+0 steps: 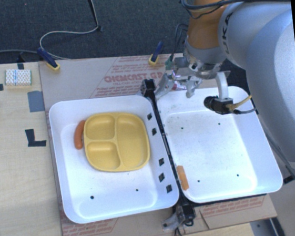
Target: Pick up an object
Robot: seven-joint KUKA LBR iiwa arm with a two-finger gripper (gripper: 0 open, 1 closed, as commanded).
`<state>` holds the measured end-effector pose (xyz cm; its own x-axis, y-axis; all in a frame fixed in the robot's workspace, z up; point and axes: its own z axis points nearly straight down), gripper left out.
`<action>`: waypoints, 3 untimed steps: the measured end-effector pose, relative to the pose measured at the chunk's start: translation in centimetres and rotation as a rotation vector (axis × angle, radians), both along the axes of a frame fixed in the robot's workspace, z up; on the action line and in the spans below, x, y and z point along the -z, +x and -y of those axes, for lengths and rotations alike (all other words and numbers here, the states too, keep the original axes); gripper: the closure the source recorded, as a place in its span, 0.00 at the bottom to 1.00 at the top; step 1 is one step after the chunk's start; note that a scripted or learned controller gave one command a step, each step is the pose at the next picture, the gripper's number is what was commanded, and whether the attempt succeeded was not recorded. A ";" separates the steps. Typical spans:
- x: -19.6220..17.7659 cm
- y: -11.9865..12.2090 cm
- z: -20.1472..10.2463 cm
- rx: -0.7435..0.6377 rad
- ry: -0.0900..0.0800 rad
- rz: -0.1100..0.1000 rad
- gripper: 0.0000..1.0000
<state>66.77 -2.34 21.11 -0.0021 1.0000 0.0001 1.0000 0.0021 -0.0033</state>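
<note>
My gripper (176,89) hangs over the back left corner of the right bin (256,144), under the orange band of the arm. It stands open with nothing between its fingers. A small orange carrot-like piece (182,177) lies at the right bin's front left, against the divider and well away from the gripper. In the left bin (72,197) a yellow divided plate (116,141) lies flat, with an orange sausage (78,135) just beside its left edge.
A black and yellow cable end (221,104) hangs from the arm over the back of the right bin. Black clips (161,162) line the divider between the bins. Cables, blue and yellow clamps (48,58) and a small patterned block (18,77) lie on the bench behind.
</note>
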 end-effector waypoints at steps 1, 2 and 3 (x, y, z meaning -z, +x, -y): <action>-1.0 0.0 0.0 -0.002 -0.002 0.001 1.00; -1.0 0.0 0.0 -0.001 -0.002 0.001 0.00; -2.0 0.1 0.0 -0.002 -0.002 0.000 1.00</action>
<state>66.82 -2.30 23.08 -0.0045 1.0000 -0.0019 1.0000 0.0045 -0.0035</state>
